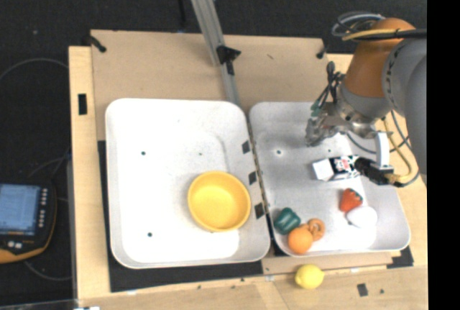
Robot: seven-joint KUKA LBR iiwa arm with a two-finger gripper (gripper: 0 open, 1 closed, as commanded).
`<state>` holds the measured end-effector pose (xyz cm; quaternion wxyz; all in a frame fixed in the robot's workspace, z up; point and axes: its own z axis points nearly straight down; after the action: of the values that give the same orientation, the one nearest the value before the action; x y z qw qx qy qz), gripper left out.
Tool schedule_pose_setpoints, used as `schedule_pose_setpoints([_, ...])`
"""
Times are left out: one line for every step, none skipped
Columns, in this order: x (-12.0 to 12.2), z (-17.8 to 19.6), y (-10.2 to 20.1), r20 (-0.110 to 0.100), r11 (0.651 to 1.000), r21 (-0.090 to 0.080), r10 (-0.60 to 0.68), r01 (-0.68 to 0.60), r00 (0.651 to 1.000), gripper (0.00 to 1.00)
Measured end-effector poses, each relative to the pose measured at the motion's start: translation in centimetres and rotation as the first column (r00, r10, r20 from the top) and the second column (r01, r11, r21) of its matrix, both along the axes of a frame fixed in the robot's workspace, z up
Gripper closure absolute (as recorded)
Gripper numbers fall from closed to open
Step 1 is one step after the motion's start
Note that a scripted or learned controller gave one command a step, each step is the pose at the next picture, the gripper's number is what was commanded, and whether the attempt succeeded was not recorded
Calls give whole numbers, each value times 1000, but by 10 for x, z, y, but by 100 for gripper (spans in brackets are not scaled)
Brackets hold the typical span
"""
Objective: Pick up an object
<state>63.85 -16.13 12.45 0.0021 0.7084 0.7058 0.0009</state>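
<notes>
Nothing is seen held in the pincer [316, 130], its opening not discernible, while the small white box [334, 167] lies just below-right of it.

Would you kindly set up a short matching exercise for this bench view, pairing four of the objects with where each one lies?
Things:
1. yellow bowl
2. lemon
3. green block
4. white box

Places:
A. on the bench, outside both bins
B. in the left bin
C. in the right bin, beside the orange
D. in the right bin, just below the gripper

Pairs: 1-B, 2-A, 3-C, 4-D
</notes>
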Motion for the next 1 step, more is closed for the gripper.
schedule_pose_setpoints([-6, 47, 2, 1, 1000, 2, -1, 1, 1000, 100])
